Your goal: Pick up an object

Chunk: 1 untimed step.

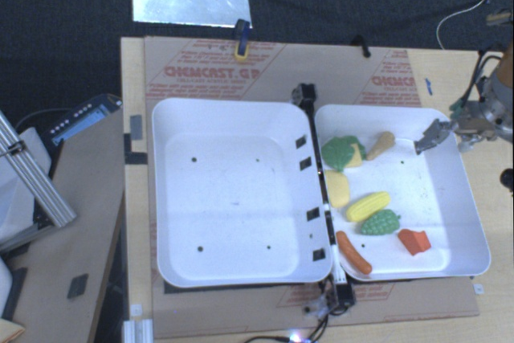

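Observation:
The right bin [450,197] holds several toy foods. A green leafy piece [343,152] lies beside a tan gourd-shaped piece [381,144] near the far side. Below them are a pale yellow piece [337,189], a yellow corn cob [368,206] and a green bunch of grapes [380,222]. A red-orange block [414,241] and an orange carrot-like stick [353,252] lie near the front. My gripper [430,136] hangs over the bin's far right part, to the right of the tan piece, with nothing seen in it.
The left bin [233,189] stands next to the right one, with black clips [309,165] along the shared wall. Both rest on a cardboard sheet [209,68]. A yellow clamp [241,48] sits at the cardboard's far edge.

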Available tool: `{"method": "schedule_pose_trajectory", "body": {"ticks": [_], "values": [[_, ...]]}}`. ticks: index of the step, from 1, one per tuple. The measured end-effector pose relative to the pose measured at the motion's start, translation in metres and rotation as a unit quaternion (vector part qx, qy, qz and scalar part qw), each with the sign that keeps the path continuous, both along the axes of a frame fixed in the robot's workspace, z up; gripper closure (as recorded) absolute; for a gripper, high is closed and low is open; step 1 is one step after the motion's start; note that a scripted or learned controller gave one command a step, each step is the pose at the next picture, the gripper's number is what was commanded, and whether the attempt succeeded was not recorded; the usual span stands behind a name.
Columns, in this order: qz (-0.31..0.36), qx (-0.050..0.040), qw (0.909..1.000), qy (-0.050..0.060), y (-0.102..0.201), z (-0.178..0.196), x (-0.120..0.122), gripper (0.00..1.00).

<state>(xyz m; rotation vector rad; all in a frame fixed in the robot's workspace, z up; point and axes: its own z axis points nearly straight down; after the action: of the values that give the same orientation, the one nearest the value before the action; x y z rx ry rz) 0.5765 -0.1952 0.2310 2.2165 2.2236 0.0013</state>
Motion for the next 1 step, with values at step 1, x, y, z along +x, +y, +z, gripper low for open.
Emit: {"method": "schedule_pose_trajectory", "body": {"ticks": [1], "values": [[0.007, 0.0025, 1.0000, 0.000, 0.1302, -0.0489, 0.0542, 0.00]]}}
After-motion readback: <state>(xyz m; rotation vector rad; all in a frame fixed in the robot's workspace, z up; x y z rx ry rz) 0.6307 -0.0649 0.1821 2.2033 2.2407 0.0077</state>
